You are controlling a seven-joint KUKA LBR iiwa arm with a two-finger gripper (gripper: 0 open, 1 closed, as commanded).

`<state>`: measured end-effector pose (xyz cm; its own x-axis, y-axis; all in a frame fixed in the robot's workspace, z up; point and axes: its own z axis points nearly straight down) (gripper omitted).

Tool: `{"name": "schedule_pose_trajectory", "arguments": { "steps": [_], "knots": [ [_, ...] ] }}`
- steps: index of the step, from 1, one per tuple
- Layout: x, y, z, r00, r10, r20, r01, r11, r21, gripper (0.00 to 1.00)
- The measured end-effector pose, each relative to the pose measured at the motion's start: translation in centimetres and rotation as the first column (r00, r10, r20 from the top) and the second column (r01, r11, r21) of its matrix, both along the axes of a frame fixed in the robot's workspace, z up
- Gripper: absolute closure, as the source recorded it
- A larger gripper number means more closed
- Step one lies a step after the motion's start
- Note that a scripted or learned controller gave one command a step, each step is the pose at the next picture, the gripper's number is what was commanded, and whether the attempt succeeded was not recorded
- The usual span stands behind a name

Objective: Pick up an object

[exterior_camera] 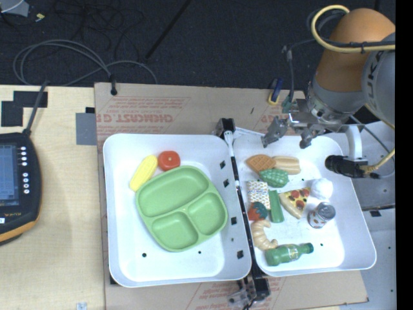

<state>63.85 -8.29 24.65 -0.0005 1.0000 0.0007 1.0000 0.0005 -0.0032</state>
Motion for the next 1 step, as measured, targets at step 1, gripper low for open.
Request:
{"name": "schedule_pose_trajectory", "arguments": {
  "steps": [1],
  "knots": [
    [0.01,-0.04,1.00,1.000,0.001,-0.001,-0.001,1.000,0.001,1.00]
  ]
}}
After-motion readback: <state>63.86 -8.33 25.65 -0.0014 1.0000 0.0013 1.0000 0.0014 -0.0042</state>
